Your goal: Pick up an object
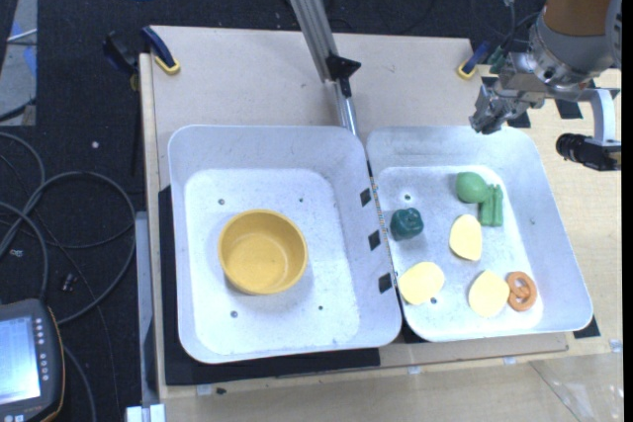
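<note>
One upright bright-green toy

A yellow-tipped clamp sits just above the pincer in the view, on the edge of the pale wooden surface. A grey metal rail slants well apart from the pincer, leftward in the view. A second clamp lies farther that way. A lit screen sits farthest off, near black cables.

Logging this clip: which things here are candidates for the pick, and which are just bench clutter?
Job:
gripper
green toy
dark teal ball
three yellow pieces
orange pretzel
yellow bowl
right bin
left bin

Lying about:
yellow clamps
cables
metal pole
</note>
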`<state>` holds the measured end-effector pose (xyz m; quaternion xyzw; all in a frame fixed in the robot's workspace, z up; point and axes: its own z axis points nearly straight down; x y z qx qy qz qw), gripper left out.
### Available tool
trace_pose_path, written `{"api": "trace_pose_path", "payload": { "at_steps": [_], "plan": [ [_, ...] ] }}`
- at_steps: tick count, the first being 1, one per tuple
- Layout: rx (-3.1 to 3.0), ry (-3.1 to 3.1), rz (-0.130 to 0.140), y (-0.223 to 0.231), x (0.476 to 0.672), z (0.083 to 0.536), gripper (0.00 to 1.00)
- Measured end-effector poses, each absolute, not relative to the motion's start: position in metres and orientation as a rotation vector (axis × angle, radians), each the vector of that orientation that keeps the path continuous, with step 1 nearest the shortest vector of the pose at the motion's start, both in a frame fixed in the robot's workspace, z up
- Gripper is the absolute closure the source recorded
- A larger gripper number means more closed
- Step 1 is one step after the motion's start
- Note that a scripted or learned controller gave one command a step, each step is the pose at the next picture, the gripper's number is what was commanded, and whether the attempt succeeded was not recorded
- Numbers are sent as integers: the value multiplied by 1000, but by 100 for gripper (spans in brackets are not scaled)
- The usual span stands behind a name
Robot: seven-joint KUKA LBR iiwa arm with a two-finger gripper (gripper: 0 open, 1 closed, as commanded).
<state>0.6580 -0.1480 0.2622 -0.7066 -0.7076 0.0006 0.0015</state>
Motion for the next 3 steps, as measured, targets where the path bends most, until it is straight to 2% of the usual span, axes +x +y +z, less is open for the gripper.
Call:
{"api": "trace_pose_path", "payload": {
  "at_steps": [1, 3],
  "plan": [
    [-2218, -2221, 2, -148, 658, 262, 0],
    [-2213, -2216, 11, -149, 661, 130, 0]
  ]
}}
